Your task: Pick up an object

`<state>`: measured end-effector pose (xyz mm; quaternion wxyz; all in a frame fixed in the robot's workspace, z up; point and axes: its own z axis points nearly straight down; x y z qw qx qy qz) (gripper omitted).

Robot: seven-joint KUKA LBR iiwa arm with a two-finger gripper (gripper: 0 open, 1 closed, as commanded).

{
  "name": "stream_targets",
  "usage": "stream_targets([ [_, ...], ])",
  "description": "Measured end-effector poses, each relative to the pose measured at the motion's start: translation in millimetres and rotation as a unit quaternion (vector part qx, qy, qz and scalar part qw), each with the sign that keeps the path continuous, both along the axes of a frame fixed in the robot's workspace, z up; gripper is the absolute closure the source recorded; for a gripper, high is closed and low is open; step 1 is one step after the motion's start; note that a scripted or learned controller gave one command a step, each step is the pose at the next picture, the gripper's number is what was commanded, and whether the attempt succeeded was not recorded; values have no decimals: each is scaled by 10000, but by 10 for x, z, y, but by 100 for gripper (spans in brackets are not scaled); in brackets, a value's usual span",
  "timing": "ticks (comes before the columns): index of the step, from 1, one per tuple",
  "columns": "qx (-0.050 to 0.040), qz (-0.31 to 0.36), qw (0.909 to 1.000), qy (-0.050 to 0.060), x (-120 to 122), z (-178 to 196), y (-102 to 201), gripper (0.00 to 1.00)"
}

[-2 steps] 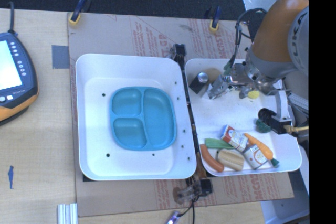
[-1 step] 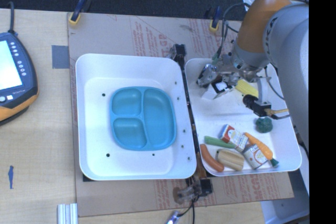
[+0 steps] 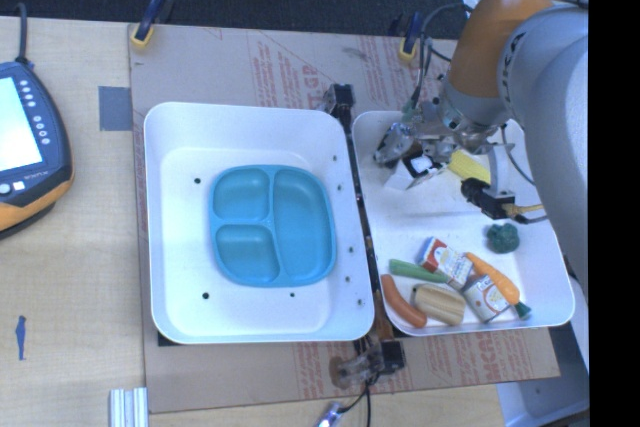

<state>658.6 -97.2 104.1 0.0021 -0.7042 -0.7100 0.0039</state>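
my claw (image 3: 412, 155) hangs at the top of the right bin (image 3: 560, 300), i cannot tell what it holds, and the toy food (image 3: 455, 283) lies far below, so i may grab air.

A light wooden bench (image 3: 80, 245) carries a brown cardboard sheet (image 3: 270, 65), held by clamps at 11 o'clock (image 3: 146, 23) and 1 o'clock (image 3: 407, 37). Two shallow white bins sit side by side on the cardboard: the left bin (image 3: 170, 215) at centre, the right bin (image 3: 545, 290) toward 4 o'clock. A teach pendant (image 3: 25, 140) lies on the bare wood at 9 o'clock.
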Motion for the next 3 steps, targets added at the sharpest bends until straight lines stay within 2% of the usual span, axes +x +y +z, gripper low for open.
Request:
stream_targets([
  [3, -1, -8, 10000, -18, 7, -4, 14, 0],
])
